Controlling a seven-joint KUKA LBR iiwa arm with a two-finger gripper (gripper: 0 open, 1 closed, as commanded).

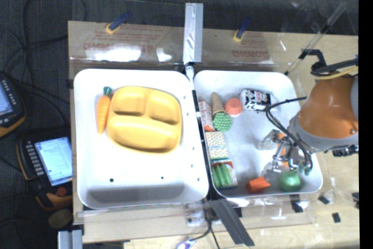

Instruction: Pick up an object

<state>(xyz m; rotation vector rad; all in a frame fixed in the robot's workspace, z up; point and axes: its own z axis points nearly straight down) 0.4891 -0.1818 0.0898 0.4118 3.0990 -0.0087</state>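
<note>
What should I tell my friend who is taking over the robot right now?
Gripper: low in the right bin, near its front right corner, just above a green round object. I cannot tell if it is open or shut.
Things: an orange piece lies beside the green one. Along the right bin's left wall sit a checkered box and green sticks. The left bin has a yellow tray and a carrot.
Done: nothing visibly lifted.
Left: grasp one object and raise it.

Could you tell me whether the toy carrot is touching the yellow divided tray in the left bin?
Touching. The camera view shows the toy carrot lying along the left edge of the yellow divided tray, with no white bin floor visible between them.
</note>
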